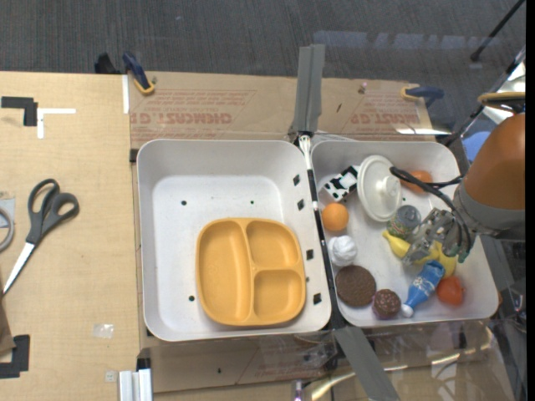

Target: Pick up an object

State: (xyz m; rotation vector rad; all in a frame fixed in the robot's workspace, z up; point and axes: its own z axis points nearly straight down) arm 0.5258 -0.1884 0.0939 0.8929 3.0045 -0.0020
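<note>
The gripper (428,242) hung over the banana (401,246); I couldn't tell its state. It should go down slowly.

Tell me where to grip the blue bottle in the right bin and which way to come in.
Probably grip the blue bottle across the middle of its body, coming straight down. It lies on its side, slanted, white cap toward the bin's near wall, so the fingers should close across its narrow width. The red ball sits tight on one side and the gripper hangs just above, so room is scarce.
</note>
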